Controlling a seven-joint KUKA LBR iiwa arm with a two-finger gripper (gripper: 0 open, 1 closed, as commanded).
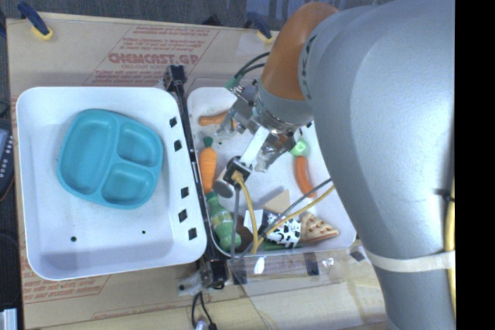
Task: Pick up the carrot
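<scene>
A short orange carrot with a green top lies along the left wall of the right bin. A second, slimmer orange vegetable with a green top lies further right in the same bin. My gripper hangs low over the back of the right bin, just behind and to the right of the short carrot and close to a small orange piece. The wrist and arm cover much of the bin's back half.
The left bin holds a blue divided plate. At the front of the right bin lie green toys, a cow-patterned piece, a pizza slice and a tan wedge. A black-clipped divider separates the bins.
</scene>
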